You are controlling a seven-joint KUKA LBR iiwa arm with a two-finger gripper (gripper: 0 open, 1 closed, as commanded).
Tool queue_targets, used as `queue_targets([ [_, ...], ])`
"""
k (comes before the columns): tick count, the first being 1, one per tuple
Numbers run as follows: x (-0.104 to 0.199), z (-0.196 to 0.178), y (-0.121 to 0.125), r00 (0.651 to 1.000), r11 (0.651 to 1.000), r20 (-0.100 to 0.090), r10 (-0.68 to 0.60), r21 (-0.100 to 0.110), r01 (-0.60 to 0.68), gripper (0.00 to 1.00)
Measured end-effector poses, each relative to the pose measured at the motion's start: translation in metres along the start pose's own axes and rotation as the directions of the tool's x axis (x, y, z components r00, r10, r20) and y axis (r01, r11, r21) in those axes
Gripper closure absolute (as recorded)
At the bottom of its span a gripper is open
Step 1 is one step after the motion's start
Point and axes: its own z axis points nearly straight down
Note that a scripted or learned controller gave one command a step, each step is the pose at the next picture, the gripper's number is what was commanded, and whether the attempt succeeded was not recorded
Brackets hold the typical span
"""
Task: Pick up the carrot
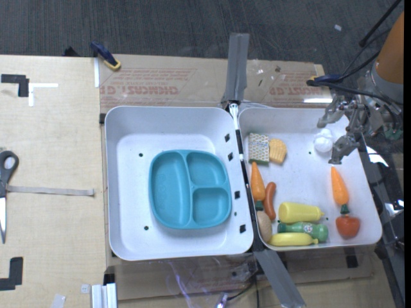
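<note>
**Claw open above the right bin, carrot lying free**

Two white bins sit side by side on the bench. The left bin [128,191] holds a blue tray [191,188] with three compartments, lying flat near its middle. The right bin [298,172] holds the food.

The arm [392,56] comes in from the right, and its claw [340,133] hangs over the bin's upper right corner. Its fingers stand apart with nothing between them. A white ball [322,144] lies just beside the fingertips.

There are two orange carrots. One carrot [339,186] lies near the bin's right wall, below the claw and apart from it, tip up, green end down. The second carrot [257,181] lies against the left wall, beside a red sausage [270,201].

Along the front wall lie a yellow pepper [298,212], a banana [290,239], a green bottle [311,230] between them, and a tomato [347,226] at the right. A checked cracker [259,147] and a yellow chip [277,151] sit touching near the back left.

Scissors [6,172] lie on the bench at far left.
</note>
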Motion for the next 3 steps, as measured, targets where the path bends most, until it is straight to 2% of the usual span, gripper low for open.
queue_targets([
  [1, 0.030, 0.147, -0.050, 0.981, 0.981, 0.000, -0.195, 0.000, 0.195, 0.00],
  [2, 0.027, 0.136, -0.049, 0.980, 0.980, 0.006, -0.199, 0.003, 0.199, 1.00],
  [3, 0.027, 0.136, -0.049, 0.980, 0.980, 0.006, -0.199, 0.003, 0.199, 0.00],
])
